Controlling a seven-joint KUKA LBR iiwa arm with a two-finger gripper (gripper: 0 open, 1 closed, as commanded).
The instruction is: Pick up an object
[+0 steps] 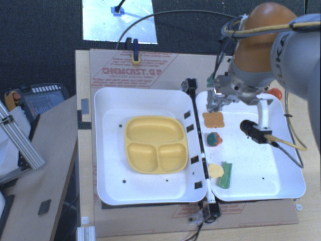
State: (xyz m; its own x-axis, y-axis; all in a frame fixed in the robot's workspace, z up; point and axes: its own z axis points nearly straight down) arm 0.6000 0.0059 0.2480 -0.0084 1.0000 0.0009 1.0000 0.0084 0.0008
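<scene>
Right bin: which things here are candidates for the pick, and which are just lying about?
Candidates for the pick, in the right bin:
- orange flat piece, just under the gripper
- red-and-green round toy
- yellow piece
- green stick
- red-orange object, partly behind the arm

Just lying about:
- yellow divided tray in the left bin
- blue-and-yellow clamp

Bins (145, 97) looked smooth white plastic; yellow tray (155, 144) matt plastic; backing board (150, 69) plain cardboard; wrist band (261, 34) glossy orange.

Bare floor of the right bin (261, 169) lies open beyond the green stick (225, 175).
</scene>
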